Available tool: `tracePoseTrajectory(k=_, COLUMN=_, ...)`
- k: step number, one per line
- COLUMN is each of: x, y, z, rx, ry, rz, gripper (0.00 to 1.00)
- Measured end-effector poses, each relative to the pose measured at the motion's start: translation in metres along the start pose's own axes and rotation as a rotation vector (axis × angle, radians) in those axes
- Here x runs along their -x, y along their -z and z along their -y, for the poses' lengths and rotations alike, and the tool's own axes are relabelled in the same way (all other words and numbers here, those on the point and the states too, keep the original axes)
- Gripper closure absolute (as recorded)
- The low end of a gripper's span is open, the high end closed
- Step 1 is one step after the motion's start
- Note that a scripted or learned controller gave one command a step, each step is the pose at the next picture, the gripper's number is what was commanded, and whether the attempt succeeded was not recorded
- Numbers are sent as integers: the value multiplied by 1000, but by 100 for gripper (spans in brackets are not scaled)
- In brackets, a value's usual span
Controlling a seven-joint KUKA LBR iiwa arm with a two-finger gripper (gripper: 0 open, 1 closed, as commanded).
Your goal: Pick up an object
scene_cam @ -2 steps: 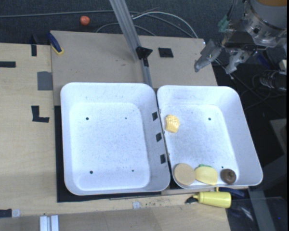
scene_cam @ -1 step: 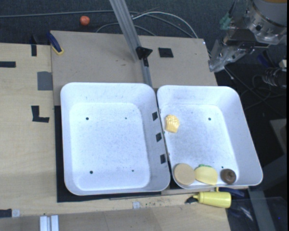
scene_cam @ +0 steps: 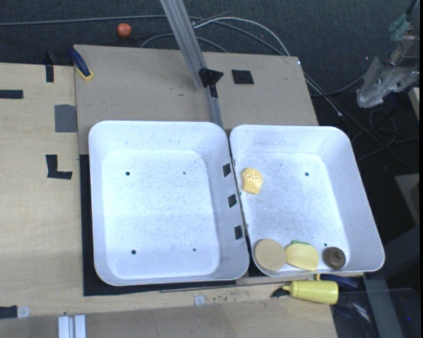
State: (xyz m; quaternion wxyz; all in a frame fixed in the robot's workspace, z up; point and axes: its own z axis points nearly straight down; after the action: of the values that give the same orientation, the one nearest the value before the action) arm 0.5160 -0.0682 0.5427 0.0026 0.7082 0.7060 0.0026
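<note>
The right bin (scene_cam: 338, 146) holds several small objects. A yellow corn-like piece (scene_cam: 252, 181) lies near its left wall. Along its front edge sit a tan round disc (scene_cam: 270, 255), a yellow-green lump (scene_cam: 302, 255) and a small brown round piece (scene_cam: 333, 258), close together. My gripper (scene_cam: 372, 94) hangs off the bench at the upper right, well above and beyond the right bin's far corner, away from every object. It looks pale grey and blurred, with nothing visible in it.
The left bin (scene_cam: 99, 189) stands beside the right one. A yellow tool (scene_cam: 314, 291) lies on the bench just in front of the right bin. A slanted metal bar (scene_cam: 185, 34) crosses the back board. An orange ball (scene_cam: 124, 29) rests on the floor behind.
</note>
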Motion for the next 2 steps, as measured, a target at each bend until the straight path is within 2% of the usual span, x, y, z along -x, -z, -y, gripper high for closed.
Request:
tracePoseTrajectory(k=1, x=11, y=-99, z=-37, rx=-16, ry=3, rz=0, gripper=100)
tracePoseTrajectory(k=2, x=-74, y=-80, z=23, rx=-4, ry=11, rz=-2, gripper=100)
